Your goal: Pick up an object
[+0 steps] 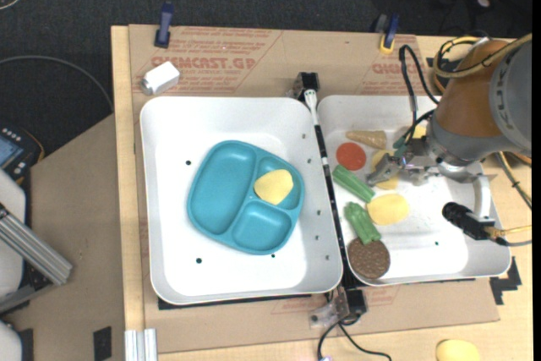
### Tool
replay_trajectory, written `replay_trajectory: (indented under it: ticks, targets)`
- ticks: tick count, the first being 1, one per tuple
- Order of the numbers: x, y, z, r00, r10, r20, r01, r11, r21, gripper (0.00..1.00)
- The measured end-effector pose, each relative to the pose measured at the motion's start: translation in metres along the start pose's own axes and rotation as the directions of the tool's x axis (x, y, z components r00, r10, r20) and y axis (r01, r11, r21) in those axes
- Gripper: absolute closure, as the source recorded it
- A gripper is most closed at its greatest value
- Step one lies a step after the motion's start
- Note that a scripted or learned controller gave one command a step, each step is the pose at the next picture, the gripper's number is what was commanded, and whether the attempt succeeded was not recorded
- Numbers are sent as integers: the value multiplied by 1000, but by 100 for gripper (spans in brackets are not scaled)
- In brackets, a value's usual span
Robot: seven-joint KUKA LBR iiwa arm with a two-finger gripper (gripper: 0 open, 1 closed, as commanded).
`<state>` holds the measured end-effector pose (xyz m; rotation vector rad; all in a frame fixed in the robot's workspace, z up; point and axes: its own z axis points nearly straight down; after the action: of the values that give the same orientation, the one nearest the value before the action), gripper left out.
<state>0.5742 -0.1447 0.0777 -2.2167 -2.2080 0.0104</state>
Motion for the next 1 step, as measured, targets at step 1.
replay_trajectory:
  ticks: [1]
  targets:
    - [-1, 5, -18, 1000, -2, 5, 2, 1000, -16, 100]
